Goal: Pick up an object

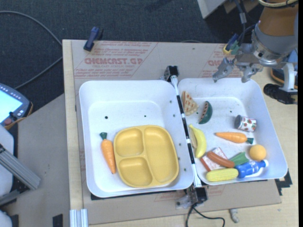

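Note:
My gripper (233,74) hangs above the far rim of the right bin (270,108), its two fingers spread open and holding nothing. Below it in that bin lie a waffle slice (188,102), a watermelon slice (205,112), a small printed can (245,123), a carrot (232,137), a banana (199,141), an orange (257,152), a sausage (220,159), a corn cob (221,175) and a blue bottle (250,168). All of them rest on the bin floor, apart from the gripper.
The left bin (94,103) holds a yellow divided plate (143,155) and another carrot (108,154) beside it. A black clamp (171,73) sits at the bins' far joint. A blue clip (92,38) lies on the board's far left corner.

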Controlling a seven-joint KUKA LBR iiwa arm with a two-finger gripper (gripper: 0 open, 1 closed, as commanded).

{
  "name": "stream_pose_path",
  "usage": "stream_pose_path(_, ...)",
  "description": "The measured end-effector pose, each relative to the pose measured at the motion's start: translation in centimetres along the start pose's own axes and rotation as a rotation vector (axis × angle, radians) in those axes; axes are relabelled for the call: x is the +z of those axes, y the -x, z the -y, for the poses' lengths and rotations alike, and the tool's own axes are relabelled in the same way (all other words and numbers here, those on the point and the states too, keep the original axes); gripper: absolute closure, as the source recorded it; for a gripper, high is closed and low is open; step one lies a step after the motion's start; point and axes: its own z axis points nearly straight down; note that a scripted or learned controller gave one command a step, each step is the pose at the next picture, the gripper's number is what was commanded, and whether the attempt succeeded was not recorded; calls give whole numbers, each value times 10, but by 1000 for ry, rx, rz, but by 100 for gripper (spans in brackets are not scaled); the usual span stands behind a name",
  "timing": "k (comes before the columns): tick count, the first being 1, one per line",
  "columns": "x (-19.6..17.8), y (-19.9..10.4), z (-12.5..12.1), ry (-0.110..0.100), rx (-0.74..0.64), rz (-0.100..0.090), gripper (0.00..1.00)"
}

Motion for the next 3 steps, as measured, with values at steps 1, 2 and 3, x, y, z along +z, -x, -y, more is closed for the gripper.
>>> stream_pose_path(1, 76, -45, -3, -3, -1, -1, 0)
stream_pose_path(2, 148, 14, 18, -3, 2, 1, 0)
stream_pose_path(3, 180, -10, 34, -3, 0, -1, 0)
